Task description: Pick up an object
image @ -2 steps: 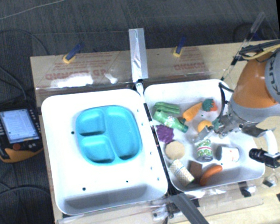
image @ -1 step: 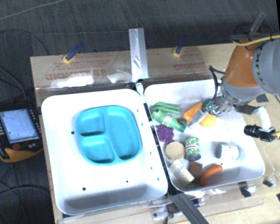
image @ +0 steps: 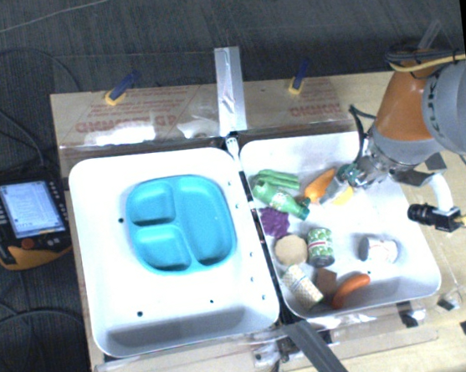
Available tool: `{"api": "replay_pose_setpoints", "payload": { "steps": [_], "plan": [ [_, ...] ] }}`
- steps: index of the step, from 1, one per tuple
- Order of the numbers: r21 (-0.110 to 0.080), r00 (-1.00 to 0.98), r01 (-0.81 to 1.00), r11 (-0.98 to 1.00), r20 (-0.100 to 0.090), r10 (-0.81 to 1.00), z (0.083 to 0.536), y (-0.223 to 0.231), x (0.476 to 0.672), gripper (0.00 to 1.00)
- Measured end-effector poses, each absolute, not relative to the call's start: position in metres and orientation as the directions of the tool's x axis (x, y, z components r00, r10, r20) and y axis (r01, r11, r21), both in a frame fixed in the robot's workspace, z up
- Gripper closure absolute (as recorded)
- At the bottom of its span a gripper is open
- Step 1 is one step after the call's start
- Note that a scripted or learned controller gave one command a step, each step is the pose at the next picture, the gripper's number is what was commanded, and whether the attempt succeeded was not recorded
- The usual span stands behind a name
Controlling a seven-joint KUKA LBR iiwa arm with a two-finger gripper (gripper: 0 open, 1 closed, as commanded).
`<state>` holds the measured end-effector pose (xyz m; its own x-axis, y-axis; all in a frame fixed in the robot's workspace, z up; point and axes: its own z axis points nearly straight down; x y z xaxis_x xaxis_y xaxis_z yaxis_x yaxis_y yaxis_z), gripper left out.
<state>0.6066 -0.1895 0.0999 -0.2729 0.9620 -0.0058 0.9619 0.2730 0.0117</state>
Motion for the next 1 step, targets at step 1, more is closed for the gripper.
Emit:
{"api": "replay_pose_setpoints", "payload": {
  "steps": [1],
  "plan": [
    [-0.001,-0.243,0.970,0.243,-0.003,0.970,0.2074,-0.1909,0.6504,1.00]
  ]
}}
